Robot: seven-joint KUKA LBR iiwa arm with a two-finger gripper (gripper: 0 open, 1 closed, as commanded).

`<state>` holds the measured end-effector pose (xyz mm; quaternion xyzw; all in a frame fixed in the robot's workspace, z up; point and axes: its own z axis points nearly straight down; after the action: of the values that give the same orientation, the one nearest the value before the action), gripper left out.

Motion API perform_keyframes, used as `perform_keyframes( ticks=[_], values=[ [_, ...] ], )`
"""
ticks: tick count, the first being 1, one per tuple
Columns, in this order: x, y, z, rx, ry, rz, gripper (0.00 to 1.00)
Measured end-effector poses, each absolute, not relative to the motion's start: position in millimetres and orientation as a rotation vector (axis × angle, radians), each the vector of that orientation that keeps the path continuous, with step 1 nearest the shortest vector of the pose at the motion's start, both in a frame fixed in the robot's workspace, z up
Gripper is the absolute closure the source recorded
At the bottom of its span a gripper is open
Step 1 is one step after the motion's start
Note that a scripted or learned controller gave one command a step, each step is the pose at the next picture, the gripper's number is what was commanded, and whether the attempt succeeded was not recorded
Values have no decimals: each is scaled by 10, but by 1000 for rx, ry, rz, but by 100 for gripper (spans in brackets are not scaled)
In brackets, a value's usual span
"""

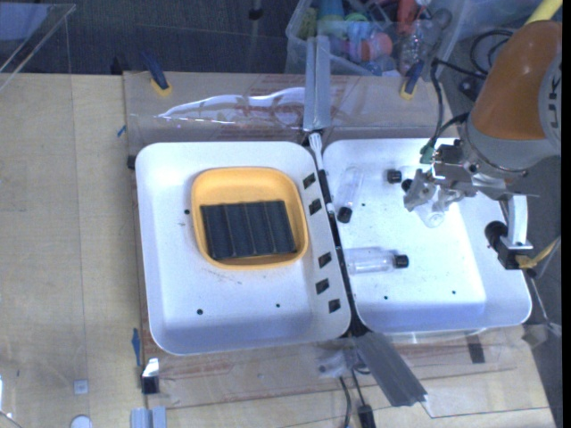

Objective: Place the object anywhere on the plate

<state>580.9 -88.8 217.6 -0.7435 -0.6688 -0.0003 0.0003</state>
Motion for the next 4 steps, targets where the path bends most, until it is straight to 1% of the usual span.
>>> perform_keyframes(
  ticks=[1,2,3,4],
  values=[
    [6117,-923,2331,-2135,-2309,-1,100],
    [6518,-930,2226,-1796,-2583,-2,100],
    [6639,-807,2408,-1418,-2810,-4,100],
    [6672,-816,2225,-1007,-2976,-2,100]
  ],
)
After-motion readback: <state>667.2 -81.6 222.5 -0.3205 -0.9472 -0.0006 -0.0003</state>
